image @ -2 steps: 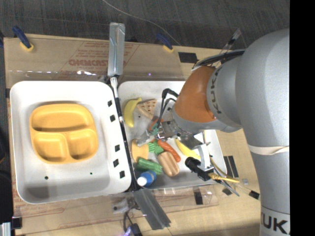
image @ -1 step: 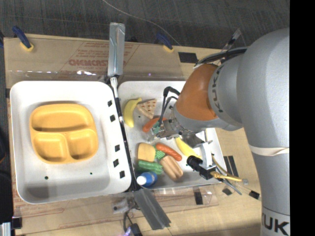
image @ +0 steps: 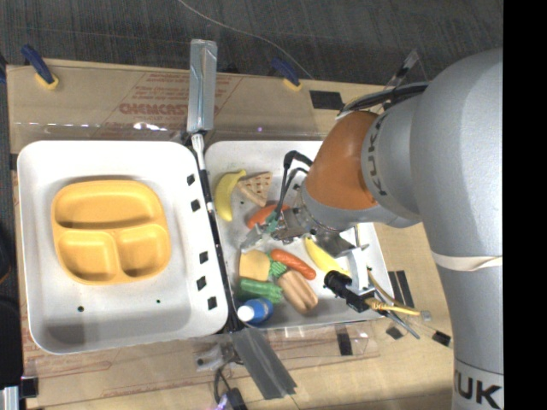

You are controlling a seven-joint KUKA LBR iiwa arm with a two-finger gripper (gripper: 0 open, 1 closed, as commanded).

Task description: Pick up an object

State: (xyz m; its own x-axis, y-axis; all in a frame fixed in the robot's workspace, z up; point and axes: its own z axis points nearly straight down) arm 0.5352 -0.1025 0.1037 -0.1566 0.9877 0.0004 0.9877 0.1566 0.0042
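Gripper (image: 275, 223) is down in the right bin (image: 229, 156), among the toy food. Fingers are hidden in the clutter under the wrist, so can't tell if released or clenched, or if anything sits between them. Nothing is visibly lifted.

Right at the tip: a carrot (image: 259, 215), orange w/ green top, touching or just beside it. Just past the tip, toward the bin's far wall, a bread wedge (image: 255, 187), and left of that a banana (image: 226, 193) lying along the bin's left wall.

On the near side of the tip: a yellow cheese block (image: 254, 266), a red chili (image: 293, 263) next to it, a green pepper (image: 260, 288) below the cheese, a hot dog bun (image: 299, 292) beside that. A second yellow piece (image: 322, 255) lies under the wrist, partly covered. A blue-and-white ball (image: 254, 312) sits in the near corner.

Well apart to the tip's left, the left bin (image: 34, 229) holds a yellow divided tray (image: 109, 229), three sections, flat on the bin floor.

Orange band (image: 342, 165) of the arm hangs over the right bin's right half.
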